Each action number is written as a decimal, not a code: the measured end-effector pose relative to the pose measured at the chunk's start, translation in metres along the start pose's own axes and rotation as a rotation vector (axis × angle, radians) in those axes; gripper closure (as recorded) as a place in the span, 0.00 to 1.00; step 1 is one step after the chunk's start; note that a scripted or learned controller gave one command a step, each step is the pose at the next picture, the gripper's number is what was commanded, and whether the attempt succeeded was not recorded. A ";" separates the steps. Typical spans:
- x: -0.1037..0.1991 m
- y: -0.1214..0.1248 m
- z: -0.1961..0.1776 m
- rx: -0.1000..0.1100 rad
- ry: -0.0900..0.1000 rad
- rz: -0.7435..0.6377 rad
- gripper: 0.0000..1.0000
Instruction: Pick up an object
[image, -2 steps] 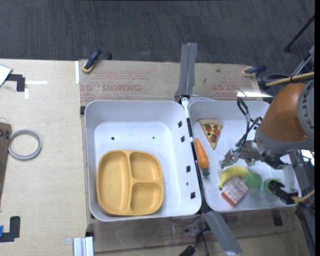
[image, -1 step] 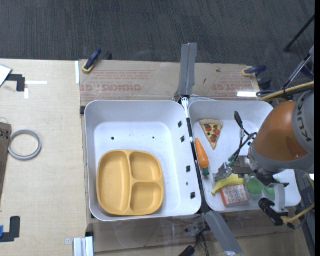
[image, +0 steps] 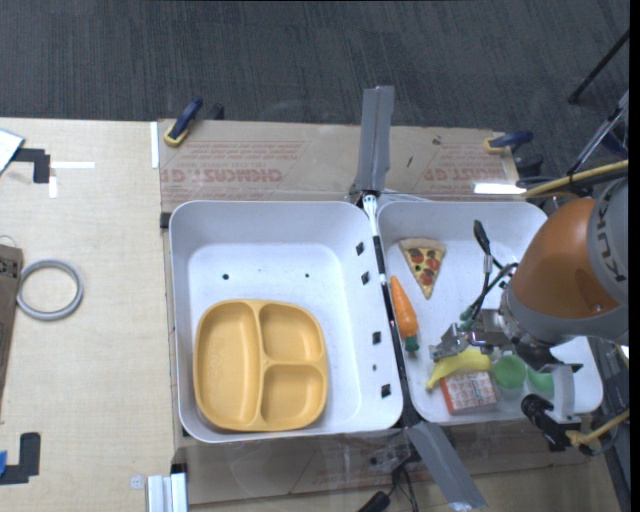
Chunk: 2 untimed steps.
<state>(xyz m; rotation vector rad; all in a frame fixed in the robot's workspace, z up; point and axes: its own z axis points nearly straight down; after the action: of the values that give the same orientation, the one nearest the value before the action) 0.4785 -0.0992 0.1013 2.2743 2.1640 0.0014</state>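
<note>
A wooden bench (image: 80, 200) is seen with two white bins on it. In the right bin (image: 455, 215), the gripper (image: 452, 348) is lowered right over a toy banana (image: 458, 366). The banana looks light, hard and smooth, so its middle is best squeezed. The grip cannot be made out. A carrot (image: 403, 307) lies just left.

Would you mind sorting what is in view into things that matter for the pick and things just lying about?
Belong to the job:
gripper
banana
carrot
pizza slice
red packet
green object
right bin

Just lying about:
yellow divided plate
left bin
tape roll
blue clamp
</note>
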 end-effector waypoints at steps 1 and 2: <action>0.026 0.128 -0.106 0.003 -0.001 0.020 1.00; 0.079 0.062 -0.120 0.007 -0.001 0.166 1.00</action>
<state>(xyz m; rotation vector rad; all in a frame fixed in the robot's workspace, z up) 0.5441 -0.0236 0.2213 2.4489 1.9709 -0.0064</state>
